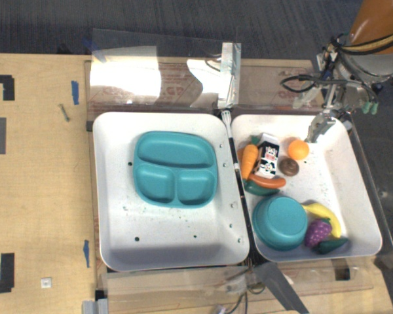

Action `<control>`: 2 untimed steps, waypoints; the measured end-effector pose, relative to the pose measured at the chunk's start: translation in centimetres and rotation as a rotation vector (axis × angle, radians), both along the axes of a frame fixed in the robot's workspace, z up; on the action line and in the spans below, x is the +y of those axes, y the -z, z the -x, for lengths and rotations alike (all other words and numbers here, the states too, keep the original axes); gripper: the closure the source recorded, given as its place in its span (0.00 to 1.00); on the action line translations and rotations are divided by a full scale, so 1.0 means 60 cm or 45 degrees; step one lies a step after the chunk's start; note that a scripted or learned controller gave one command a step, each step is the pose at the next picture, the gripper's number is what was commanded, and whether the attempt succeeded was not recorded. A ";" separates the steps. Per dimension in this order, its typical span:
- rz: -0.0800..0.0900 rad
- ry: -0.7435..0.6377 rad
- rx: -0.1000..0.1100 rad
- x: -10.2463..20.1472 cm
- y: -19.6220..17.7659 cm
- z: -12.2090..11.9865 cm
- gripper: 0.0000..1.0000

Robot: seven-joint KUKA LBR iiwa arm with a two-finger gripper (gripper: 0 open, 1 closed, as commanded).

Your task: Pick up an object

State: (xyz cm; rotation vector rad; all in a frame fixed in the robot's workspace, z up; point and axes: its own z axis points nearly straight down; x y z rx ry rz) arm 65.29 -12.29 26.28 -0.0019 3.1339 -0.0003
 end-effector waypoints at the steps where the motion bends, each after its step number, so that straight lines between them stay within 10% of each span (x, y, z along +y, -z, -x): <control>1: -0.003 0.324 0.019 -0.025 0.249 -0.020 0.00; 2: 0.000 0.365 -0.003 -0.049 0.290 0.171 0.00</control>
